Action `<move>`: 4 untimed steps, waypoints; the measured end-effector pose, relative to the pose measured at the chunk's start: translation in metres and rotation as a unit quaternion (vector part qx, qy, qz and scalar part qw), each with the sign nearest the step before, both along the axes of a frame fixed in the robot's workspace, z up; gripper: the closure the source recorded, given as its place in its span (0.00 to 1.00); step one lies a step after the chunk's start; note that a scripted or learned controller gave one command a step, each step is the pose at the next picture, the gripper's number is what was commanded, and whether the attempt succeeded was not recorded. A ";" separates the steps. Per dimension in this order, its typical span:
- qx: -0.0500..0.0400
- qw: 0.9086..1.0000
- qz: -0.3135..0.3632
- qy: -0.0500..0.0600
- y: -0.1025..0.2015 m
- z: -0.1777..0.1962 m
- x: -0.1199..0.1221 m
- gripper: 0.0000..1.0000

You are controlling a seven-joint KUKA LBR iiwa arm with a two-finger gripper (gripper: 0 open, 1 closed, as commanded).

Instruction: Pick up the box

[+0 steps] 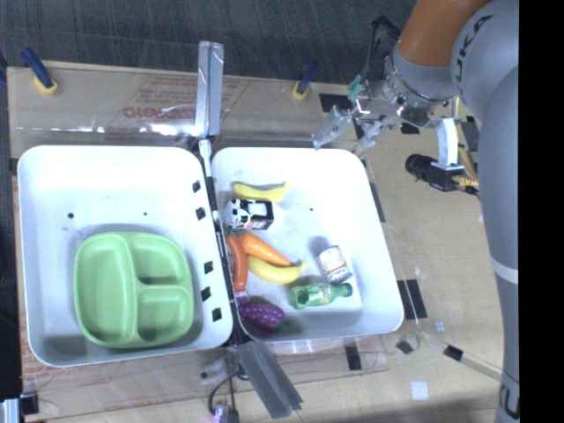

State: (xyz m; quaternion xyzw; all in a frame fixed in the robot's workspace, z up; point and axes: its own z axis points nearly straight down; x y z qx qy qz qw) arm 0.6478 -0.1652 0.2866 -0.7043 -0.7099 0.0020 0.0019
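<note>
The tool [345, 129] hangs above the far rim of the right bin [381, 263], its fingers spread wide and holding nothing. The box [250, 211], black and white, lies in that bin's near-left part, between two bananas.

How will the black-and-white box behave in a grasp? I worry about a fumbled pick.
The box looks small and probably light and stiff. It touches a banana and a carrot, so it may shift against them rather than roll.
</note>
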 end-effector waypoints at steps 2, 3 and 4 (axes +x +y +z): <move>-0.001 0.967 -0.253 -0.013 -0.023 -0.190 -0.164 0.00; -0.001 0.955 -0.296 0.000 0.055 -0.177 -0.125 0.00; -0.001 0.936 -0.353 0.001 0.043 -0.196 -0.065 0.00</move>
